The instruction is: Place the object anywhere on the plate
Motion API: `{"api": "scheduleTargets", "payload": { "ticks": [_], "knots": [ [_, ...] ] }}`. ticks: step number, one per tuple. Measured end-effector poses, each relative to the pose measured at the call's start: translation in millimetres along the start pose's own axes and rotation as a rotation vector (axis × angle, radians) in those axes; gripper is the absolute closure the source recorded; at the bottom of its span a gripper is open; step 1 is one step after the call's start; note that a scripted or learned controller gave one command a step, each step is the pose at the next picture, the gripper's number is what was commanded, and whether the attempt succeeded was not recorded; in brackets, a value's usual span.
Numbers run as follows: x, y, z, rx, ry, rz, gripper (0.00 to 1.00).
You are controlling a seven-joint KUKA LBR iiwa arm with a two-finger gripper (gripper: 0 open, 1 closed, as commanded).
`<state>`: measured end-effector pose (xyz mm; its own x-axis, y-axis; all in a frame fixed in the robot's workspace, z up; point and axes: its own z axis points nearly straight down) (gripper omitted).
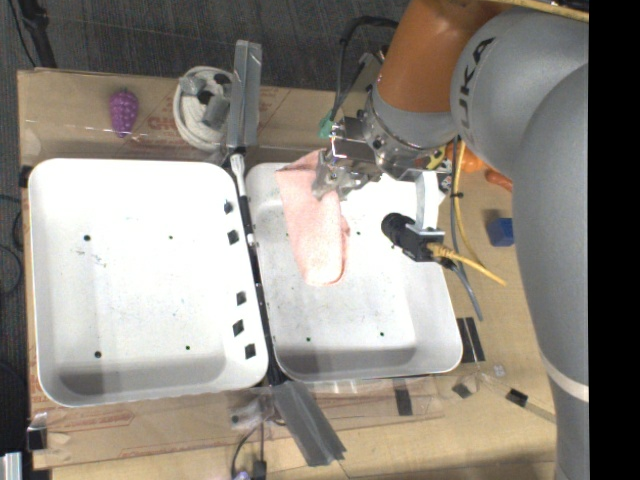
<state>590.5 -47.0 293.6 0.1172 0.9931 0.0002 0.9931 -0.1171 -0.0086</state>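
While hanging lengthwise, pink cloth [315, 230] points toward the camera, fingers [330, 181] seemingly grasping its top.

The KUKA arm [520, 148] is reaching in from the right, its broad grey body filling the right side and its orange band [425, 43] sitting just above the wrist. The wrist [400, 133] is pointing down and to the left, with cables trailing from it. The gripper [335, 178] is hanging below the wrist, low over the far end of the right-hand bin [400, 353]. Its metal body is facing the camera at a slant.
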Motion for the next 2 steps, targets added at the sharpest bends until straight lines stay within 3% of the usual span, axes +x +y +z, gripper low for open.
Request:
{"api": "scheduleTargets", "payload": {
  "ticks": [2],
  "knots": [
    [3, 0, 64, -0.001, -0.001, -0.008, 1.00]
  ]
}}
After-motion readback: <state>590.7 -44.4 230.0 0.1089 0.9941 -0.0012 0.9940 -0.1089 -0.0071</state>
